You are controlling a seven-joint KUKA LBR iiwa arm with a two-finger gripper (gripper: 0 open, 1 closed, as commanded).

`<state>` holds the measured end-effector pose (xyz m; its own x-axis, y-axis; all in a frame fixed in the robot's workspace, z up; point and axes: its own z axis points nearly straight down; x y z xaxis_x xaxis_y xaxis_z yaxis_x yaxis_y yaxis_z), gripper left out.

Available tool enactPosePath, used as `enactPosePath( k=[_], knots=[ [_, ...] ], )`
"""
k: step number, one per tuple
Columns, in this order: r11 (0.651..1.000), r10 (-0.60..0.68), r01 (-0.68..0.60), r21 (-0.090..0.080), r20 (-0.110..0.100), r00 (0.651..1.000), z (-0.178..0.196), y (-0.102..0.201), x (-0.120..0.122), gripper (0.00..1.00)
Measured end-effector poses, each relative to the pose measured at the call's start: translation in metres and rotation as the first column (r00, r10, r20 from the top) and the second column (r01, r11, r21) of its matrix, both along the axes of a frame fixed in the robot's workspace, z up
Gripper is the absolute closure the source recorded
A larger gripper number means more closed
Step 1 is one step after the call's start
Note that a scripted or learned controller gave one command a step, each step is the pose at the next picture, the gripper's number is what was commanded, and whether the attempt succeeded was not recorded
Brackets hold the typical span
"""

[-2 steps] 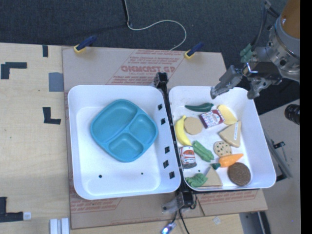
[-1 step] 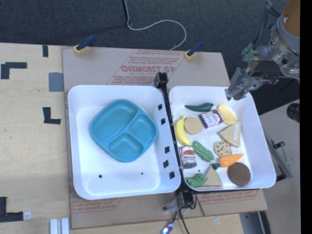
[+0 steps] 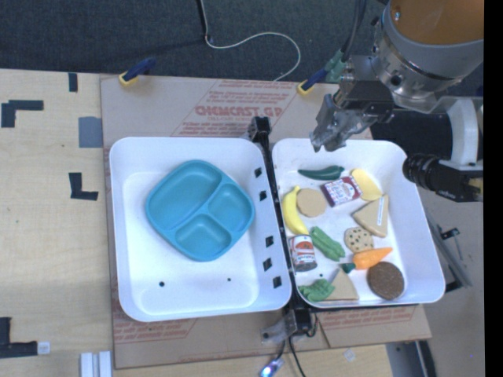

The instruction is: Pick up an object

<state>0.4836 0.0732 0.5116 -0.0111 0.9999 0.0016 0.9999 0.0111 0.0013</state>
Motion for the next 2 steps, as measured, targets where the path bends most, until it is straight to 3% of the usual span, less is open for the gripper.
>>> enactPosePath(
  k=[1, 2],
  knots=[
    [1.000, -0.006, 0.006, -0.006, -0.020, 1.000, -0.165, 0.041, -0.002, 1.00],
    [1.000, -0.012, 0.012, 0.002, 0.017, 1.000, 0.002, 0.006, 0.001, 1.00]
  ],
)
